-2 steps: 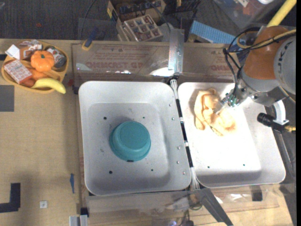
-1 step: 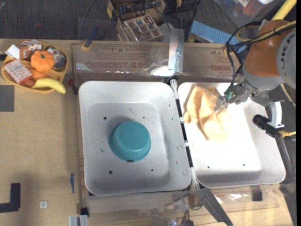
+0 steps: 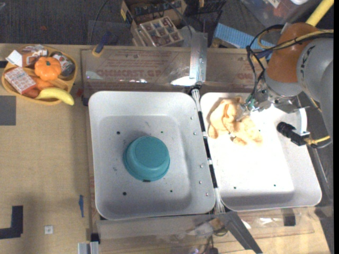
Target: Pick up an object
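We see a teal bowl (image 3: pixel 147 157) in the left bin (image 3: pixel 106 107). In the right bin (image 3: pixel 275 194), the tool (image 3: pixel 244 111) touches an orange cloth (image 3: pixel 229 121); its state we cannot tell.

Arm (image 3: pixel 312 62): bulky rounded grey housing, smooth finish. Broad orange band (image 3: pixel 288 54) is seen above the wrist, dome-shaped, glossy. Thin black cables (image 3: pixel 258 62) are looped along the band and run down toward the wrist. Gripper (image 3: pixel 249 107): small, metallic, with dark and greenish parts; detail is blurred. A black cylindrical fitting (image 3: pixel 288 130) is noted beside a white bracket.
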Tool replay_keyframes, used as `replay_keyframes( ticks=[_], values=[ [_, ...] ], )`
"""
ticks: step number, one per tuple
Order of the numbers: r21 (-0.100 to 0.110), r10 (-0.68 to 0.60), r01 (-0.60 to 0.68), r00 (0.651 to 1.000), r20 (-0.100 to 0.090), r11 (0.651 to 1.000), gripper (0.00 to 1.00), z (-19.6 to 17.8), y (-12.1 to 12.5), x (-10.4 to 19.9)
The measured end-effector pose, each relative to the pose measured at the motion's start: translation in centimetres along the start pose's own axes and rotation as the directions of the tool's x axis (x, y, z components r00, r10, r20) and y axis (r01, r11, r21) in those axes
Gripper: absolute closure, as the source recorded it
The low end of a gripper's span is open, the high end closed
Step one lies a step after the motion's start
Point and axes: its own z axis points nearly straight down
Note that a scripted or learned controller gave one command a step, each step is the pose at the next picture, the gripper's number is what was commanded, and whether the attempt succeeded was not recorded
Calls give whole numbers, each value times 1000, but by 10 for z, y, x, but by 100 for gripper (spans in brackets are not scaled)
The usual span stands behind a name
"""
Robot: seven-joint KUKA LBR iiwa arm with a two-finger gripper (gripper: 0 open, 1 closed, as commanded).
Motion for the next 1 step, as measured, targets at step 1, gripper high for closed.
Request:
replay_keyframes(
  ticks=[1],
  values=[
    [2,-4,4,1000,2,1000,100,-9,1,0]
  ],
)
